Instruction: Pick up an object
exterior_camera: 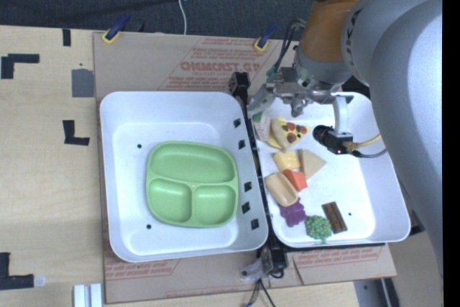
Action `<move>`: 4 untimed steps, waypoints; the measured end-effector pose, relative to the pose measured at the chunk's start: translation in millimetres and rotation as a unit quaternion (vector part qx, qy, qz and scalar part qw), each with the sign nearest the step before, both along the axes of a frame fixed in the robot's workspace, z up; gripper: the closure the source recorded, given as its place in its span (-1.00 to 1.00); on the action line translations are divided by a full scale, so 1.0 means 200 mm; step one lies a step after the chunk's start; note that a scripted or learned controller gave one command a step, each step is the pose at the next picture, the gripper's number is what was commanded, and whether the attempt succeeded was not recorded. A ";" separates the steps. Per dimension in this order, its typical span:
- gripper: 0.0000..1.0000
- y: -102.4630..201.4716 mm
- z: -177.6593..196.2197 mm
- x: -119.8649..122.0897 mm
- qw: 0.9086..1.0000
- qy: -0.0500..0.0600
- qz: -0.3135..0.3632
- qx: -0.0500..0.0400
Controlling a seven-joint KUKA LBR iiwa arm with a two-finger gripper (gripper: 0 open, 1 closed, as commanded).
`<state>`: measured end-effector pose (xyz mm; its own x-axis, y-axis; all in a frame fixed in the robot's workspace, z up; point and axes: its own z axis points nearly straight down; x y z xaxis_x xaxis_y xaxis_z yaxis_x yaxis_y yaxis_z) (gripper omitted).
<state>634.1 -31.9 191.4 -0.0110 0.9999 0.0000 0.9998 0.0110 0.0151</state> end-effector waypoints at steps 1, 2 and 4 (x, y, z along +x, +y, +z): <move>-1.00 -0.25 -0.04 0.02 1.000 0.008 -0.006 -0.001; -1.00 -0.31 -0.10 -0.24 1.000 0.011 -0.006 0.000; 1.00 -0.32 -0.45 -0.43 1.000 0.000 -0.005 -0.003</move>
